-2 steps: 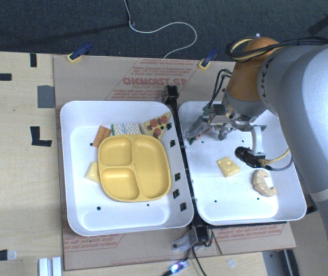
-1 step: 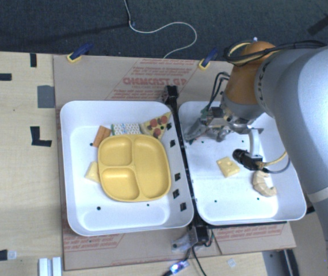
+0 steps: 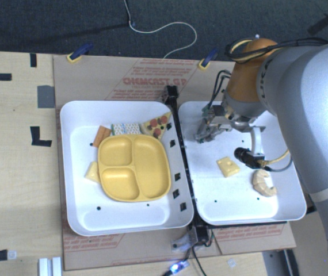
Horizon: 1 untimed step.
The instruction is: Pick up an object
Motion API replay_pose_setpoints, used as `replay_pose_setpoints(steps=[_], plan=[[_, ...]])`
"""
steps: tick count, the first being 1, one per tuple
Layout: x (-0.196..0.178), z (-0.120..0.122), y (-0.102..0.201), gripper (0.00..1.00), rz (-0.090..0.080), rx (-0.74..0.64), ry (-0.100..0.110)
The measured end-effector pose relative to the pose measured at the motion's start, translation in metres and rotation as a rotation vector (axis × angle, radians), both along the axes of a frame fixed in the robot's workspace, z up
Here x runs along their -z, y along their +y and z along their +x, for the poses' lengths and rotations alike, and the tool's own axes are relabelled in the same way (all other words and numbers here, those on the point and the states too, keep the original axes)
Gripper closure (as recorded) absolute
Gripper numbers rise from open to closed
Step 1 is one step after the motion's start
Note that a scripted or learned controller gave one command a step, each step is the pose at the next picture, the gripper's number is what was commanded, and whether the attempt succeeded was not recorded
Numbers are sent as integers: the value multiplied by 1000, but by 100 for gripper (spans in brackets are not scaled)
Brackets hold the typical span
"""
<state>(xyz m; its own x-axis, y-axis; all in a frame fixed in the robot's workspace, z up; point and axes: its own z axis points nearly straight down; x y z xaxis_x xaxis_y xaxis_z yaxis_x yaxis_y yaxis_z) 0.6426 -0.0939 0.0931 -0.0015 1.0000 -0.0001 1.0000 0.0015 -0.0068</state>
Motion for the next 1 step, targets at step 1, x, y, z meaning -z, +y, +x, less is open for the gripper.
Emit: replay_pose_setpoints(steps=[1], plan=[[-43, -3, -3, 100, 1, 1, -8]])
